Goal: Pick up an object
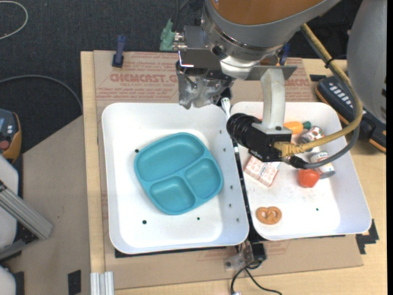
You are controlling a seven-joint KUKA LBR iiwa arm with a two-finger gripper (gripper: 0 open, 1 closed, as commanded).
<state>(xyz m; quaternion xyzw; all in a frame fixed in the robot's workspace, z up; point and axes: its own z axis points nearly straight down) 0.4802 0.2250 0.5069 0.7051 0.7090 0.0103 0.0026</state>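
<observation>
Arm: nearest my lens, the grey arm (270,5) with its orange band fills the top centre, reaching in from the right.
Pincer: I see the pincer (199,94) hanging over the far edge of the left bin, near the wall between the two bins; metal parts are bunched there and I cannot tell how it is set. Nothing visible between its tips.
Left bin: the left bin (120,165) carries a teal divided plate (178,173) with three compartments, lying flat near its middle.
Right bin: the right bin (344,208) carries a pretzel (269,214) near its front, a small red-and-white box (263,171) by the dividing wall, a red round piece (309,177) well right of the box, and an orange piece (293,126) further back.
Box print: too small for me to read.
Cabling: a black fitting (255,139) and yellow hose (325,139) lie across the right bin.
Surface: a cardboard sheet (141,72) under the bins is printed in red, "CHEMCAST" as far as I can read; the smaller line beneath is illegible.
Clamp: a blue clamp (119,50) grips the cardboard's far left edge.
</observation>
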